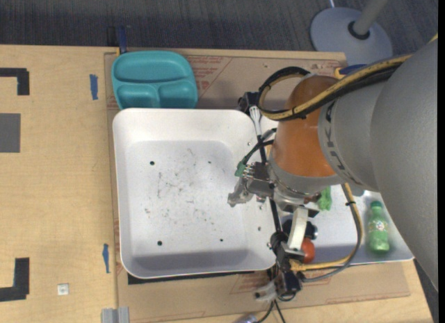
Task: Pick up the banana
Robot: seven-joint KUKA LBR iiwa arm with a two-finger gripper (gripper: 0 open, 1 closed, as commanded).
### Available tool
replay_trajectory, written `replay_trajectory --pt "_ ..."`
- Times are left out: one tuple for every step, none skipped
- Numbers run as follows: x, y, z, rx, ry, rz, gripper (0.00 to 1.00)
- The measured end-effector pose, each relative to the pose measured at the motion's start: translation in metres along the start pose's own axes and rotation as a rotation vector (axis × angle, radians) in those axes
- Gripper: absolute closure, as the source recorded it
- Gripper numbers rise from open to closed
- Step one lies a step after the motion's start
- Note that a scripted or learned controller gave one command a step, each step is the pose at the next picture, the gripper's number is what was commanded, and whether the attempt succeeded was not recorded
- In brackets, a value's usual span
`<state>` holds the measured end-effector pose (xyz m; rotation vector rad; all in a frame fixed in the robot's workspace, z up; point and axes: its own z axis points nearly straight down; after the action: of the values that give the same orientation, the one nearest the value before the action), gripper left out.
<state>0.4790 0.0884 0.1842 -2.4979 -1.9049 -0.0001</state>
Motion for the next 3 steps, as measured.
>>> replay_trajectory --pt "0.018 -0.004 0.041 -0.001 0.006 -0.062 0.00" --pt "0.124 -0.034 0.061 -0.001 0.000 -0.286 0.00" --pt "0.127 -0.035 0.055 -0.001 0.000 -0.202 0.00"
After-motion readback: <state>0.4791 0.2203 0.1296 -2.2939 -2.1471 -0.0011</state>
